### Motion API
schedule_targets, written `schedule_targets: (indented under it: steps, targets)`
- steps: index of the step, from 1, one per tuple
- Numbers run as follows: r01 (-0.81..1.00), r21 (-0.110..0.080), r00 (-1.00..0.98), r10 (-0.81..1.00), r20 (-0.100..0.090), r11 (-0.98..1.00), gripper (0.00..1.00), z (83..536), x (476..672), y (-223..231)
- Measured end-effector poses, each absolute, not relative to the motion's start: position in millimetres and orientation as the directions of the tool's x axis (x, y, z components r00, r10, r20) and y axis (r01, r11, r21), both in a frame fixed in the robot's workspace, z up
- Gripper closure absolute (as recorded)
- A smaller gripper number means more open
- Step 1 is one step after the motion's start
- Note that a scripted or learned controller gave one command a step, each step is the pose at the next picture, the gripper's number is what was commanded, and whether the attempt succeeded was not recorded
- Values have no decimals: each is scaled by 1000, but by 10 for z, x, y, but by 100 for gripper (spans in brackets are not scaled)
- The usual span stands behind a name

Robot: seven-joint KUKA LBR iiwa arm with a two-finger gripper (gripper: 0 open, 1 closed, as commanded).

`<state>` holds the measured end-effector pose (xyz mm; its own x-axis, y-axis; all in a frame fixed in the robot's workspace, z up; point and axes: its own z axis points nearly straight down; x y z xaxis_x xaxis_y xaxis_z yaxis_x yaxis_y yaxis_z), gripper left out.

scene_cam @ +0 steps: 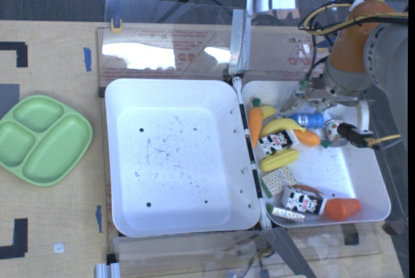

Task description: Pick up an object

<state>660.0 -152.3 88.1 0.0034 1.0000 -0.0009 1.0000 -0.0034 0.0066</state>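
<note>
Across my worktop [58, 218] the end effector [316, 102] hangs over the blue bottle [307, 120], grip state I cannot tell, presumably targeting it.

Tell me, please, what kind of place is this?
Probably a robotics lab set up for grasping trials: a robot arm reaches over two white bins, one holding toy food such as a banana, with clear shields behind.

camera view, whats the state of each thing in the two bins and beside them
shallow white left bin: scuffed floor
shallow white right bin: holds toy food piled along its left side
orange toy carrot: lying against the divider
yellow toy banana: lying flat
blue plastic bottle: on its side
green three-compartment plate: flat on the bench
tool: low over the right bin
</note>
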Motion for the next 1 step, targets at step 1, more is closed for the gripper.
schedule_targets:
  steps: [1]
  targets:
    - [1000, 0, -5, 1000, 0, 5, 0, 1411, 6264, -1700]
